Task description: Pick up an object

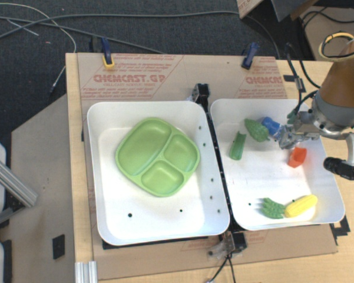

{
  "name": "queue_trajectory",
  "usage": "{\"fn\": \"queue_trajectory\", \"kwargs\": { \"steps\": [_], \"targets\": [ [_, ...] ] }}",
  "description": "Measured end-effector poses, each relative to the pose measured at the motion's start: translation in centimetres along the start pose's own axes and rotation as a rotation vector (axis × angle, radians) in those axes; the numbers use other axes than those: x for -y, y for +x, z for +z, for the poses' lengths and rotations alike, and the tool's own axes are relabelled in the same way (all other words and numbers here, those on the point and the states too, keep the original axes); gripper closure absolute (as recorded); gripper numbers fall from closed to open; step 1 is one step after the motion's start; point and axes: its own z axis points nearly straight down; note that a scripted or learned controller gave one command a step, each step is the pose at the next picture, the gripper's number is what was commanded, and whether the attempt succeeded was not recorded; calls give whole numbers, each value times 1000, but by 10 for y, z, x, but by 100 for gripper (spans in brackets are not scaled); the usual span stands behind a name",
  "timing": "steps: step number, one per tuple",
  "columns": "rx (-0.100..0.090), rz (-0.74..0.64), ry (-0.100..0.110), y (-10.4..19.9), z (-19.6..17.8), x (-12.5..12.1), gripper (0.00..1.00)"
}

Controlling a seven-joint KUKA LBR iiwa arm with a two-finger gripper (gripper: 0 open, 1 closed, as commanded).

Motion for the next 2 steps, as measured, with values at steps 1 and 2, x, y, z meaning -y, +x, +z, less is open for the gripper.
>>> {"fn": "queue_trajectory", "kwargs": {
  "steps": [1, 2],
  "targets": [
    [1, -2, -2, 4, -60, 2, 100],
    [1, -2, -3, 6, -119, 7, 100]
  ]
}}
